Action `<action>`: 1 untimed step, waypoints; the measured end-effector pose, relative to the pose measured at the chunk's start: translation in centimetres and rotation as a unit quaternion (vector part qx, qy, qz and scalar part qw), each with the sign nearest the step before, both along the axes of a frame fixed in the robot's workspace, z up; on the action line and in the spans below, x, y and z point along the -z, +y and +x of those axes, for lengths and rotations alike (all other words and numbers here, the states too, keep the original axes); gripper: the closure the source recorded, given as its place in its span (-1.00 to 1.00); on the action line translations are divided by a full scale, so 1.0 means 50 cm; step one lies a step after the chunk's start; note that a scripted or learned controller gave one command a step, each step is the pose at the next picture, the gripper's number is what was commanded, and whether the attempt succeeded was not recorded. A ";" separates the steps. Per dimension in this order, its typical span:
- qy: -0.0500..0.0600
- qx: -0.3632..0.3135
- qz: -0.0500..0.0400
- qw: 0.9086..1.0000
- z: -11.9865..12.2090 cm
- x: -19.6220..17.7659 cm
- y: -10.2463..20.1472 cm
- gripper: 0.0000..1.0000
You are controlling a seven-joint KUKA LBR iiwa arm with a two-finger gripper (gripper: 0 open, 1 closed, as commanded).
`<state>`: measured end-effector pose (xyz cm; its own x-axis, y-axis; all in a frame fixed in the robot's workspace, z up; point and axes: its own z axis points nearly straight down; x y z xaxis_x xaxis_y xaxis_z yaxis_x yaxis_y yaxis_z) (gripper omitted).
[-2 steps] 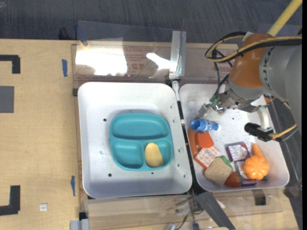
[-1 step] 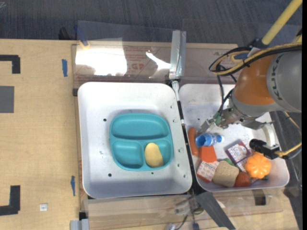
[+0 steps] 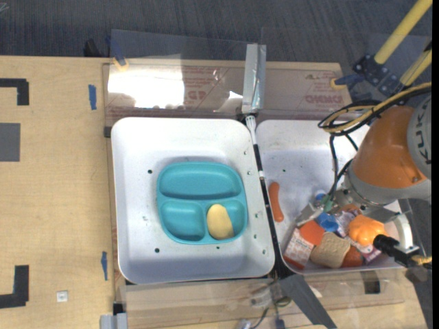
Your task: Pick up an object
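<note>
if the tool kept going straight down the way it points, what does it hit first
Most likely the heap of small items in the right white bin, around the blue piece just beneath the tool; depth is hard to judge from above.

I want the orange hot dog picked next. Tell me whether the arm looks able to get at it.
Probably yes. The hot dog lies alone by the right bin's left wall, apart from the pile, nothing over it. The wall may crowd the fingers.
</note>
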<state>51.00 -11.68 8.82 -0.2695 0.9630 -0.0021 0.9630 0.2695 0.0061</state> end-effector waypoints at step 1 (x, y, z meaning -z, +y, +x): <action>-0.004 0.000 0.000 1.000 0.005 -0.022 0.000 1.00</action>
<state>51.28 -11.68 9.91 -0.2688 0.9632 -0.0053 0.9631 0.2689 0.0143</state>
